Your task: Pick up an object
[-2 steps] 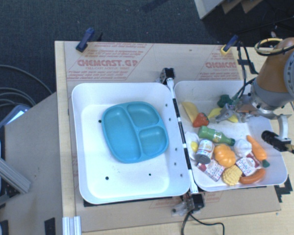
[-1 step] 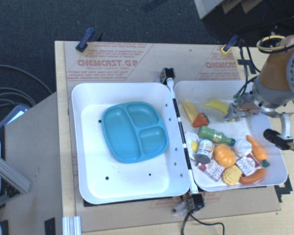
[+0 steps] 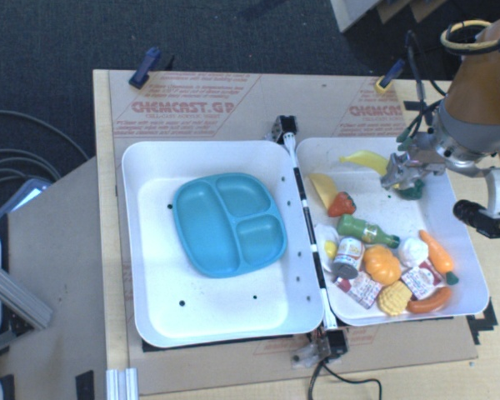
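A: Right, status: gripper (image 3: 406, 176) is down in the right bin (image 3: 475, 294), at the bin's far end, just beside the yellow banana-like piece (image 3: 362, 160). A dark green object (image 3: 412, 192) sits right under it.

B: Holding it?

A: Cannot tell. Nothing is clearly clamped.

B: Other candidates?

A: All piled at the bin's near end: green bottle (image 3: 366, 229), small can (image 3: 347, 257), orange fruit (image 3: 382, 265), carrot (image 3: 437, 252), sausage (image 3: 427, 301), some packets. Left bin (image 3: 150, 307) has a blue divided tray (image 3: 229, 222).

B: Risks?

A: My read: green object is close to the bin's far-right wall, so an off-centre close could nudge it against the wall or skate it away. The banana piece alongside could get clipped too. A lift may come up empty.
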You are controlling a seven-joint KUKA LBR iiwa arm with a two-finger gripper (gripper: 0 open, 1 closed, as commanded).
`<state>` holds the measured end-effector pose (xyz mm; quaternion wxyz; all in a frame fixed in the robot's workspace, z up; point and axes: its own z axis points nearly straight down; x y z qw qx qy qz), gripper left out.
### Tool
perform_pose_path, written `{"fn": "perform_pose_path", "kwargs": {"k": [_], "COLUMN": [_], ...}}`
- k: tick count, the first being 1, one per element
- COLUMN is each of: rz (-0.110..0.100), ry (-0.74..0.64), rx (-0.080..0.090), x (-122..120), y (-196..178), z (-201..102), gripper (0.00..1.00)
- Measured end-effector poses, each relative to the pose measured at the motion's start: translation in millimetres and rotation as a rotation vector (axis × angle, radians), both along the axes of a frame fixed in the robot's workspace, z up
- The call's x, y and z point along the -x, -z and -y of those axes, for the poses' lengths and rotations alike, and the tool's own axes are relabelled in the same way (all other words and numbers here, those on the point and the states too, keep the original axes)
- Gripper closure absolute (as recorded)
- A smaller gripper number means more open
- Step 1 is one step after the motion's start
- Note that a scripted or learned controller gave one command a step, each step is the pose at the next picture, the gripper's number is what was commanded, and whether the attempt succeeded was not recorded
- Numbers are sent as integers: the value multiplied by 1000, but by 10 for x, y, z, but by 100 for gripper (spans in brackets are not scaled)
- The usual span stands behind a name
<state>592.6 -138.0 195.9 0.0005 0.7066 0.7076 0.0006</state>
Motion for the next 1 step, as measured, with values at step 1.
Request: {"fn": "perform_pose_path", "kwargs": {"k": [1], "rz": [0], "ry": [-1], "rx": [-1], "x": [-744], "y": [-258], "z": [-697], "gripper": [100]}}
